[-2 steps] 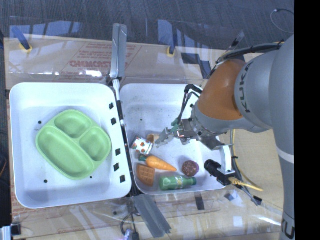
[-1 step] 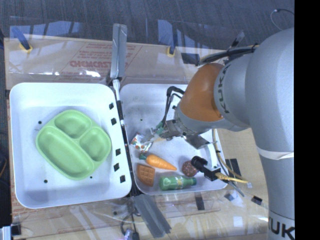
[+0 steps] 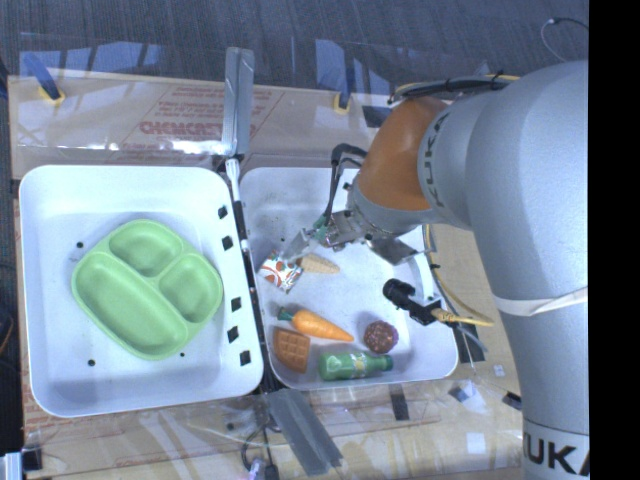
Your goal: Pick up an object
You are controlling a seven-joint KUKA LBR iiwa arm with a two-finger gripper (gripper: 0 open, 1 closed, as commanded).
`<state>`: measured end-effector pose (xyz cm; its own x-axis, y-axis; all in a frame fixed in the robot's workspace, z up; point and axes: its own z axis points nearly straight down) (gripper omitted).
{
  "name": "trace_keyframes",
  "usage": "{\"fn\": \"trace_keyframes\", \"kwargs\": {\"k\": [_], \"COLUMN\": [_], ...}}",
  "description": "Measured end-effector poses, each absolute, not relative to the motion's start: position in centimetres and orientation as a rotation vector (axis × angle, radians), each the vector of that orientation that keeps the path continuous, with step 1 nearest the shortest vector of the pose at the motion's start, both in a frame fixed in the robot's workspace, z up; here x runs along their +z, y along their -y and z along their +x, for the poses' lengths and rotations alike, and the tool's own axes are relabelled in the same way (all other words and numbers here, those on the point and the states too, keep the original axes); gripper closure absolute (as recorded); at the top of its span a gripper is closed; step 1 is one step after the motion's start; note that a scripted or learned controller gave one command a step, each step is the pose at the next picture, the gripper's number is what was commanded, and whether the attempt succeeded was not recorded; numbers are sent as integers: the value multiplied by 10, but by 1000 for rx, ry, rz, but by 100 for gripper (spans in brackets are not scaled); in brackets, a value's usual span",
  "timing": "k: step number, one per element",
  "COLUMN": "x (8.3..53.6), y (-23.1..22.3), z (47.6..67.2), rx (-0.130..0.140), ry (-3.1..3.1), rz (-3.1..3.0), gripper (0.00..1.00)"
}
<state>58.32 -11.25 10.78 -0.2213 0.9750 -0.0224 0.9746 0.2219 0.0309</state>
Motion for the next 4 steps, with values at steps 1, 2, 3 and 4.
{"fn": "trace_keyframes", "kwargs": {"k": [1,2,3,4], "x": [107,105,101,100], "y": [114,112,114,114], "z": [596,582,597,581], "rx": [8,2,-2,-4], "ry": [-2494,-2558,-2614,-2655], "rz": [1849,1772,1699,1637], "gripper": [0,0,0,0]}}
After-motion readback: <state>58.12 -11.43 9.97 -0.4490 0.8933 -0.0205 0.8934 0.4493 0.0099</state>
